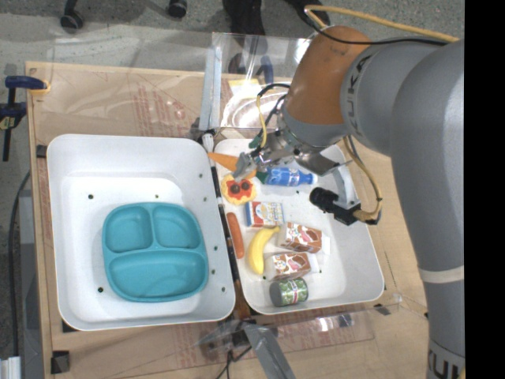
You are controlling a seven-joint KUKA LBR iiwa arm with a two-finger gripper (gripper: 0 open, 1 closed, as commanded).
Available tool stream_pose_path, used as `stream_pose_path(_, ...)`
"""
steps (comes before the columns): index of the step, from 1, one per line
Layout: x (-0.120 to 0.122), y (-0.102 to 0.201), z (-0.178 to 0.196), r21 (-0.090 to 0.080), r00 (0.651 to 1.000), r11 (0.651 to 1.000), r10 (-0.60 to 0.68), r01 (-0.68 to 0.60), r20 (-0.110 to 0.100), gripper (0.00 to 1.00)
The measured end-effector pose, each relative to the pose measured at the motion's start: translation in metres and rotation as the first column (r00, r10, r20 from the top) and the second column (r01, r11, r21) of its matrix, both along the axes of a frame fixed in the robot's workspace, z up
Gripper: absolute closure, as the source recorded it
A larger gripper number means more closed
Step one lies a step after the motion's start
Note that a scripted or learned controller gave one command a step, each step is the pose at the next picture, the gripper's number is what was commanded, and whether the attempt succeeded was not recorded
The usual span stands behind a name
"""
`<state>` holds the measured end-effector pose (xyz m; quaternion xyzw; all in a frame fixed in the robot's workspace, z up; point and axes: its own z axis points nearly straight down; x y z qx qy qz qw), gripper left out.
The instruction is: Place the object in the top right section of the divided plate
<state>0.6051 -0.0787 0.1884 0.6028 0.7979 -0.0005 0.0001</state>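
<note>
The gripper [251, 164] hangs low at the upper left of the right bin [359, 279], above an orange-and-red toy [239, 188]; I cannot tell its state. The turquoise divided plate [155, 251] (three sections) sits in the left bin [79, 164]. A banana [259, 249] lies mid-bin.

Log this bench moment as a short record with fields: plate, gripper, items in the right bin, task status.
plate: teal three-section divided plastic plate in the left white bin, sections bare
gripper: two-finger gripper low over the right white bin's far end, near an orange carrot-shaped toy
right bin items: yellow toy banana, red toy sausage, dark green can, blue bottle lying flat, small cartons
task status: nothing placed yet
</note>
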Motion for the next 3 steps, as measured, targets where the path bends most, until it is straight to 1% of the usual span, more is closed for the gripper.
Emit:
stream_pose_path(1, -0.067, 0.046, -0.001, 0.000, 0.992, 0.992, -0.129, 0.129, -0.002, 1.00)
stream_pose_path(2, -0.080, 0.108, -0.002, 0.001, 1.000, 1.000, 0.026, -0.026, -0.003, 1.00)
stream_pose_path(3, -0.080, 0.107, -0.001, 0.001, 1.000, 1.000, 0.024, -0.024, -0.002, 0.00)
